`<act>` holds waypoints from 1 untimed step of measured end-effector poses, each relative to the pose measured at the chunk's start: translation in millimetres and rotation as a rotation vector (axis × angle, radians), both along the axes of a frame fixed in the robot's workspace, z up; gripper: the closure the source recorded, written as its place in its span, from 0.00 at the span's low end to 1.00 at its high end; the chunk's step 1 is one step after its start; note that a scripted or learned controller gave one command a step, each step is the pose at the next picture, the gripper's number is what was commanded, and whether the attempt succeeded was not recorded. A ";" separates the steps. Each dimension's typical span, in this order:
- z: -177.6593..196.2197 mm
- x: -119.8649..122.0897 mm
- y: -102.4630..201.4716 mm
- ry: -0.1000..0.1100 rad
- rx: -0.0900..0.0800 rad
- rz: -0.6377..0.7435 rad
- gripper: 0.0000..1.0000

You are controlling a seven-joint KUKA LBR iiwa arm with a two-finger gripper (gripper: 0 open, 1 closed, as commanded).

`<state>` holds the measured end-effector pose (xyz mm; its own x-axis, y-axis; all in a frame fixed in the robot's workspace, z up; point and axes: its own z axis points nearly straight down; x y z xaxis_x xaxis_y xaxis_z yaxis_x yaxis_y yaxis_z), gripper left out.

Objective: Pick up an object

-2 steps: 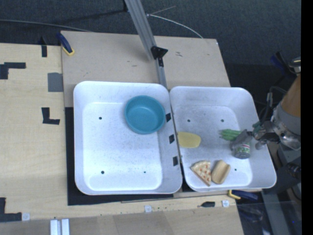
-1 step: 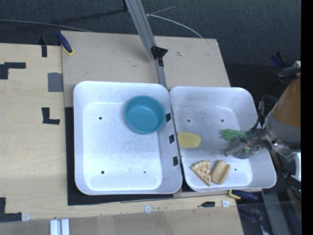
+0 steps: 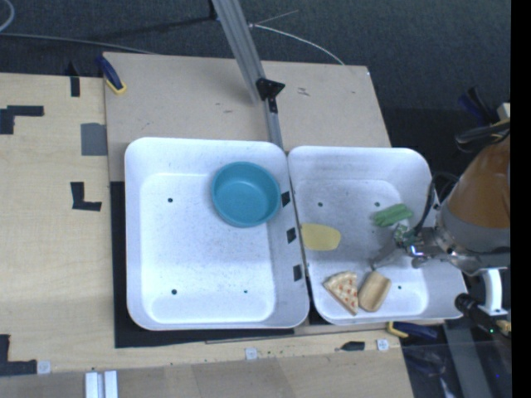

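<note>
The right bin (image 3: 357, 160) holds a small green piece (image 3: 392, 215), a flat yellow piece (image 3: 320, 237), a pizza slice (image 3: 342, 290) and a tan bread roll (image 3: 374, 290). My gripper (image 3: 390, 253) reaches in from the right and is low in this bin. It sits just below the green piece and above the bread roll, touching neither as far as I can see. Nothing shows as held.
A blue bowl (image 3: 245, 193) stands at the back right of the left bin (image 3: 166, 305). A metal pole (image 3: 241, 40) slants down to the wall between the bins. The arm's orange band (image 3: 489, 191) hangs over the right bin's outer rim.
</note>
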<state>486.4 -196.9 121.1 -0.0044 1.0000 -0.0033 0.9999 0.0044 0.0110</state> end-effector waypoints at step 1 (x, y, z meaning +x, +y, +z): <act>-32.6 -0.1 -0.1 0.013 0.002 -0.004 0.00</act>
<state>486.3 -197.0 88.5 -0.0003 1.0000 -0.0010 1.0000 0.0003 -0.0022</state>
